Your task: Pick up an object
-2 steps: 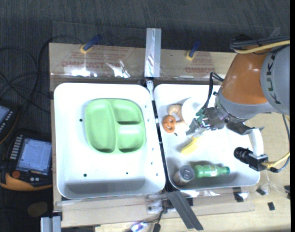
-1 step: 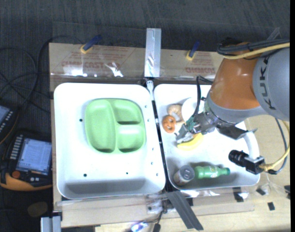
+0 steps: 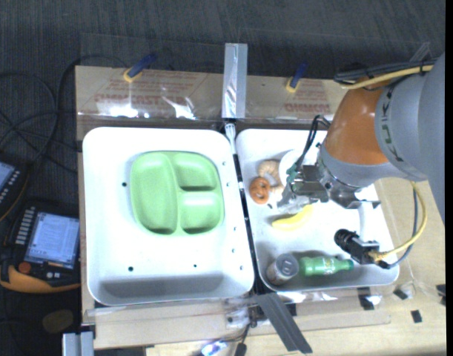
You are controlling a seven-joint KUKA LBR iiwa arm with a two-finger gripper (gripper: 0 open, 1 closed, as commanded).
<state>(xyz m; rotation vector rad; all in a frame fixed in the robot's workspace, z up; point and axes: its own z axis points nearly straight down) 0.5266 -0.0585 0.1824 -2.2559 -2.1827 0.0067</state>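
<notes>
Left white bin (image 3: pixel 107 273): a green three-compartment plastic tray (image 3: pixel 176 191) fills the middle; open floor runs round it, widest along the near edge.
Right white bin (image 3: pixel 248 143): crowded. The grey arm with its orange band (image 3: pixel 359 136) covers the far right part.
Left side of right bin: an orange ring-shaped doughnut (image 3: pixel 259 190) and a tan rounded lump (image 3: pixel 268 168) lie near the divider.
Centre: a yellow banana (image 3: pixel 294 218).
Near wall: a green bottle lying on its side (image 3: pixel 315 265) blocks it.

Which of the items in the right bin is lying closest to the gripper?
The yellow banana, just below the gripper. The orange donut sits further left, and the green bottle lies along the bin's near edge.
</notes>
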